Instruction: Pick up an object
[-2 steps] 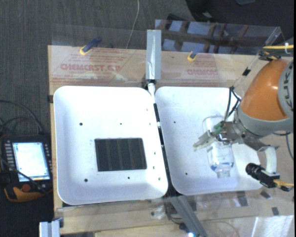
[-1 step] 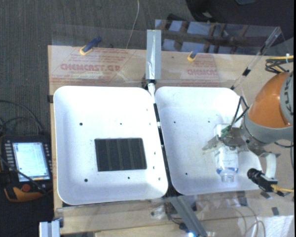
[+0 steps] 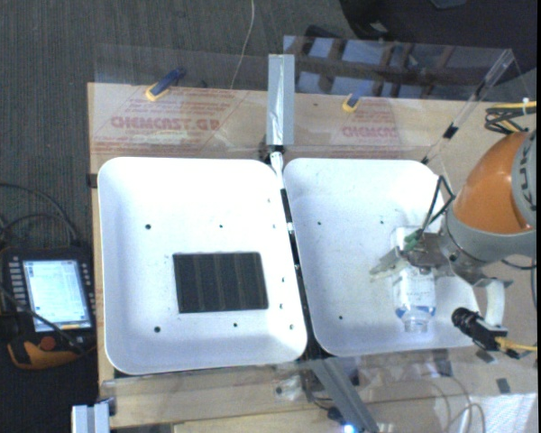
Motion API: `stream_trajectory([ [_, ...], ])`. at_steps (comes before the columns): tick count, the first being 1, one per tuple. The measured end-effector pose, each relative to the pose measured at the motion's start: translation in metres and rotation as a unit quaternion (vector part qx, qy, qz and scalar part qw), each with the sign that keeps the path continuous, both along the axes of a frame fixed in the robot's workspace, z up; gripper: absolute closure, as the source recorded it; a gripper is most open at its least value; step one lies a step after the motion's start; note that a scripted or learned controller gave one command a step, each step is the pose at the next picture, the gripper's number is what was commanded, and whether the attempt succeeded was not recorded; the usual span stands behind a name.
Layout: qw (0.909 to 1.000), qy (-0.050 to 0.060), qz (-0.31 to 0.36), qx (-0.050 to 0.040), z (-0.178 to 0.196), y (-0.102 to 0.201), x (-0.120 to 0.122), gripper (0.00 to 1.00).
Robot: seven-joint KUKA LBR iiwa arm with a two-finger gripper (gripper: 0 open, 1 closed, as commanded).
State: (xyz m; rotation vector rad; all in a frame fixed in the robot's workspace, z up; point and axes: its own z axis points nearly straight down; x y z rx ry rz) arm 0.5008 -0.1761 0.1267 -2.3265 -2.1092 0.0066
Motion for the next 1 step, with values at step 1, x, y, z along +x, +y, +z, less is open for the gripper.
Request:
stream_trajectory([
  [1,0.9984,-0.008,0.056,0.0010,-0.0343,-0.0195,-0.0120,0.00],
])
